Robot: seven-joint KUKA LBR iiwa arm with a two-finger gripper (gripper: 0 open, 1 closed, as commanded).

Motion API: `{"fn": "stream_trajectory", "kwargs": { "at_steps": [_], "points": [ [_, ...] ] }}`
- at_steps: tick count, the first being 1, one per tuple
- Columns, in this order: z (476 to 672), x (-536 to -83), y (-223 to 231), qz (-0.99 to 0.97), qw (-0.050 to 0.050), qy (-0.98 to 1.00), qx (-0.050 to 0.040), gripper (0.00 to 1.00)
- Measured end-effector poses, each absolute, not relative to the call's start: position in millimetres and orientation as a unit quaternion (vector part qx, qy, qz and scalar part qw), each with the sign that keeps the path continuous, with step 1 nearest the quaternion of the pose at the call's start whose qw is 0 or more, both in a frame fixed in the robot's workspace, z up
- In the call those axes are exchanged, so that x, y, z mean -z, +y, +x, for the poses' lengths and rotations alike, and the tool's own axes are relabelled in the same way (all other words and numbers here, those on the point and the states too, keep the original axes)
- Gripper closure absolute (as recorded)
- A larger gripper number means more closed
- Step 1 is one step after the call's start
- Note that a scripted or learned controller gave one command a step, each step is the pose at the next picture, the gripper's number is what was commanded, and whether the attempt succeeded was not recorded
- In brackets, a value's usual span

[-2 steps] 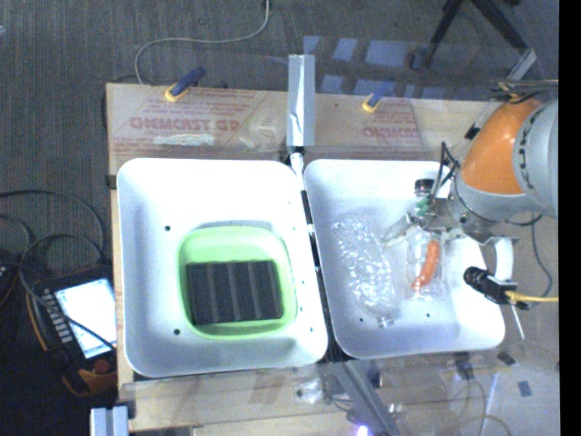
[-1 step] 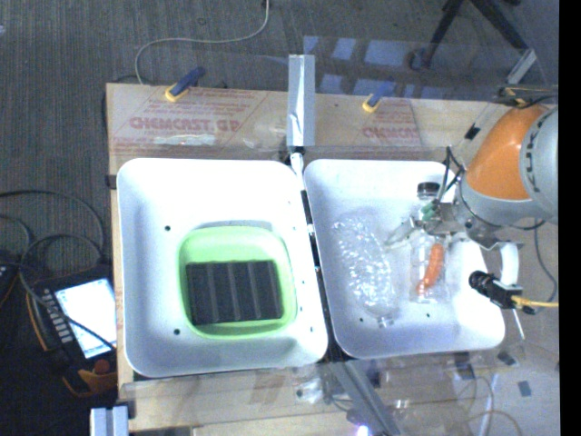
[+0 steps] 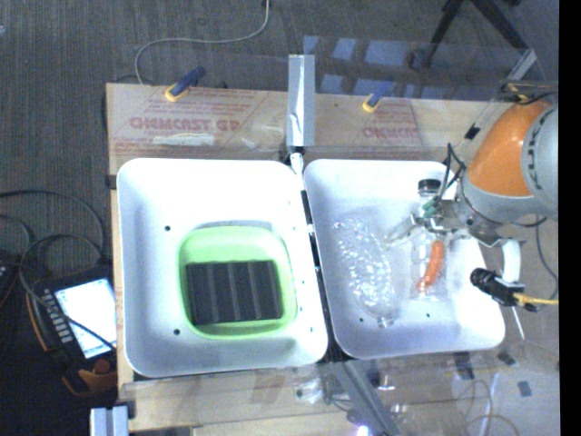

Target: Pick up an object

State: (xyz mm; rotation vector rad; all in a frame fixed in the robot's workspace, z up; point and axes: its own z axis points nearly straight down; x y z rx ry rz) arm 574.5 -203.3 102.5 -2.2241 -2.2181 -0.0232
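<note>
right bin (image 3: 472, 330) | orange stick (image 3: 433, 266): long axis near-upright in view, slightly tilted | pincer (image 3: 428, 218): just above, state unreadable

Left bin (image 3: 145, 198): a green tray (image 3: 238, 242) with a dark slatted insert fills the middle and front, leaving open floor along the back and left walls. Right bin (image 3: 363, 184): crumpled clear plastic (image 3: 363, 262) lies left of centre and an orange piece (image 3: 432, 266) stands just beside it to the right, under the arm (image 3: 508, 166), so free floor remains at the back left corner and along the front right. The ridge where the two bins meet bars a low sideways pass.
</note>
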Motion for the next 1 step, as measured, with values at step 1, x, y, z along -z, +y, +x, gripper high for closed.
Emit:
{"fn": "stream_trajectory", "kwargs": {
  "at_steps": [1],
  "points": [
    [610.1,-173.4,-140.9,-0.659,0.001,-0.752,0.0000,1.00]
  ]
}}
